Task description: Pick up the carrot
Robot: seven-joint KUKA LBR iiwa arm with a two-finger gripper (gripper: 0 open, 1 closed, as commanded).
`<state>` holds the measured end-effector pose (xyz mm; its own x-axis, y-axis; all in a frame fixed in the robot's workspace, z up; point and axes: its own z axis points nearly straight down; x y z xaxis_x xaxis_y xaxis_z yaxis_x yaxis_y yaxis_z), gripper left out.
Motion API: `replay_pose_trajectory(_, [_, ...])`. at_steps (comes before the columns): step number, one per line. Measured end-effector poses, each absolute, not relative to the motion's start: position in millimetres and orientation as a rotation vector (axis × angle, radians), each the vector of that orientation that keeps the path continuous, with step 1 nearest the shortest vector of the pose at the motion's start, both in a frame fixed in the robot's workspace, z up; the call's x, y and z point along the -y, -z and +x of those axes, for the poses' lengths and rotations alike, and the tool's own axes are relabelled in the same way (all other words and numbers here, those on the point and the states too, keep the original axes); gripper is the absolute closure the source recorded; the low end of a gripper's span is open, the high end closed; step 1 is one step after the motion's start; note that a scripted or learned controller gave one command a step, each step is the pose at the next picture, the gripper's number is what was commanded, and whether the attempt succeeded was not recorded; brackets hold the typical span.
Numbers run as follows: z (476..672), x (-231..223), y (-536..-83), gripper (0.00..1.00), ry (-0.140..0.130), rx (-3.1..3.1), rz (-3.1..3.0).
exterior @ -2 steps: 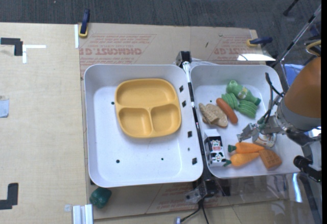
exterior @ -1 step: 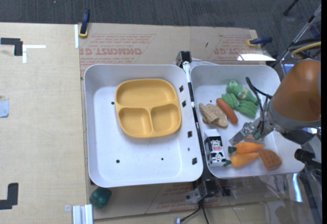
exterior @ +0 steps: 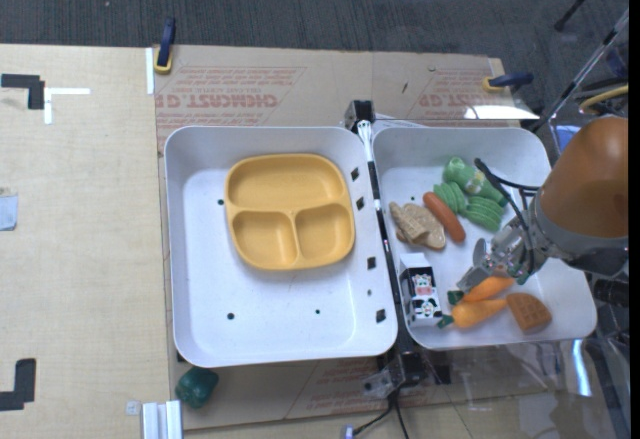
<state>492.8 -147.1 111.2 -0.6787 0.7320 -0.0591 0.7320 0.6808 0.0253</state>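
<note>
over the right bin (exterior: 560,312), hand (exterior: 492,267) above carrot (exterior: 478,311) — touching it

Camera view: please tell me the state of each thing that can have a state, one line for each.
Yellow divided plate: lying flat in the left bin, compartments bare.
Carrot: lying in the right bin, under the gripper.
Gripper: low over the carrot; grasp unclear.
Bread slice: lying flat.
Green vegetable: lying at the bin's far side.
</note>
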Motion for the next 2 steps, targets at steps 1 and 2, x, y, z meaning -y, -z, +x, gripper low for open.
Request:
replay_pose_trajectory(1, [494.7, 137.6, -110.9, 0.00, 0.009, -2.939, 0.902])
replay_pose_trajectory(2, [497.5, 138.7, -121.4, 1.00, 0.007, -2.927, 0.912])
